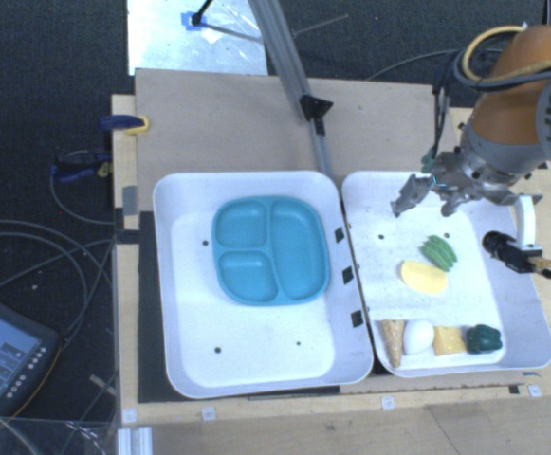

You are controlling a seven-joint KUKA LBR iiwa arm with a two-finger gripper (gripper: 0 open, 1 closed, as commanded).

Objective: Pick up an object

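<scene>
Presently the hand (430,195) hangs over the far part of the right bin (370,254), its two fingers spread apart with nothing between them. One fingertip points toward the bin's far-left area, the other sits closer to the arm (522,102), which enters from the right with its orange band uppermost.

Contents of the right bin: a green ridged piece (439,251) lies just nearside of the hand, apart from it. A yellow piece (424,278) lies just beside the green one, on its near side; whether they touch cannot be told. Along the near wall runs a row of four items: a tan cone (392,339), a white egg-shaped item (418,336), a yellow block (449,340) and a dark green item (484,338), each close against the next.

Contents of the left bin (190,349): a blue divided tray (269,249) with three compartments, lying flat in the far half.

Both bins rest side by side on the brown surface (218,121).
</scene>
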